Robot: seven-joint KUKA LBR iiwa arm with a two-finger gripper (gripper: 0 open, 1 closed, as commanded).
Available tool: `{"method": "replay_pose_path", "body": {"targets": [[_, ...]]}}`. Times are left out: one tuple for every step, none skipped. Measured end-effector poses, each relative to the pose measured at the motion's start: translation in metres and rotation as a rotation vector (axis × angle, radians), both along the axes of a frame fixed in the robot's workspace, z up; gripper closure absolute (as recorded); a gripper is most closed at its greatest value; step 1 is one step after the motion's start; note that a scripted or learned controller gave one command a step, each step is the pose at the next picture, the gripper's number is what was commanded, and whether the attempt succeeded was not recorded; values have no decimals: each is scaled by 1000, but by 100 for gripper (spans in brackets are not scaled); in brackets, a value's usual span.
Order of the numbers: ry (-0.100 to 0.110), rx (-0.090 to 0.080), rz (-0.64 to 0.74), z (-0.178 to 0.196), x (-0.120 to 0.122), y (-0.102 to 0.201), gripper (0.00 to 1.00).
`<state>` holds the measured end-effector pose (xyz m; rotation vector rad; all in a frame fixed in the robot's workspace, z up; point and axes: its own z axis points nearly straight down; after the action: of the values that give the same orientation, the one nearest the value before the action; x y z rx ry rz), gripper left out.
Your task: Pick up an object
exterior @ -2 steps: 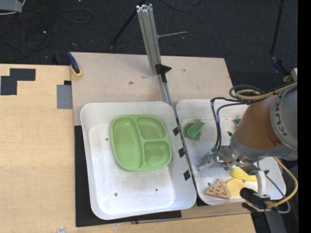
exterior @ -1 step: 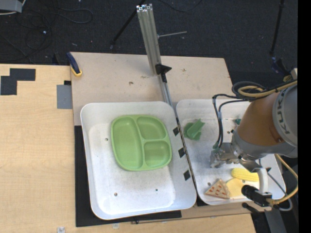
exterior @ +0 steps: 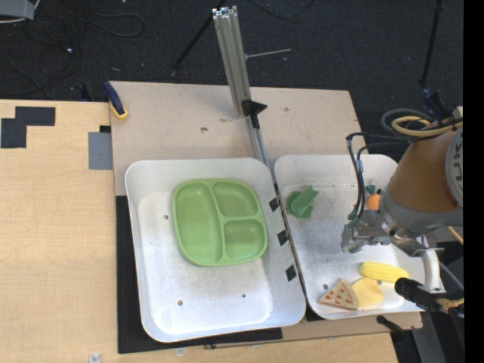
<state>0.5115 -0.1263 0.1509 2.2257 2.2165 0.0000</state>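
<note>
- Left white bin: green three-compartment plastic plate lies in the middle.
- Right white bin: gripper low at centre-right, finger state cannot tell.
- Green plastic toy far-left of gripper, apart.
- Yellow corn cob, pale yellow cheese wedge, waffle-patterned wedge clustered near-right.

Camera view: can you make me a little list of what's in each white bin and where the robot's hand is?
left bin: green divided plate
right bin: small green toy, yellow corn, waffle-like wedge, pale yellow piece
gripper: low over the right bin, between the green toy and the corn
holding anything: nothing seen in it
arm: reaches in from the right
</note>
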Motion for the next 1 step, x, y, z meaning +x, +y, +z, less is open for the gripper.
{"method": "replay_pose_path", "body": {"targets": [[-3,-1,5,62,0,-5,100]]}}
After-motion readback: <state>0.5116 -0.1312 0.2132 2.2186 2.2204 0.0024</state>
